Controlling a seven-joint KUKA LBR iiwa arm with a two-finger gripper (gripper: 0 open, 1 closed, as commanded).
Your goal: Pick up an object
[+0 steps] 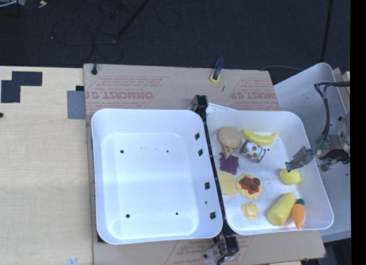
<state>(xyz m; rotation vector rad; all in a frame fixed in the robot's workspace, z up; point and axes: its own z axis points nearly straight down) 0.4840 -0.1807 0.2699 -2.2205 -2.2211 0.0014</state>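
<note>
Left bin (108, 144) lies open; toys crowd the right bin (311, 138), especially lemon (290, 177) beside the end effector (298, 159).

even bright light, soft shadows, slightly grainy picture.

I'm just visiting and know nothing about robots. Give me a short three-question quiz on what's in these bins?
1. True or false: the toy carrot lies in the left bin.
2. Which object is nearest the tool? A) banana B) small yellow lemon-like piece C) purple grapes
3. Fill in: all the toy food lies in the ___ bin.

Key: 1 false, it is in the right bin. 2 B. 3 right.
</note>
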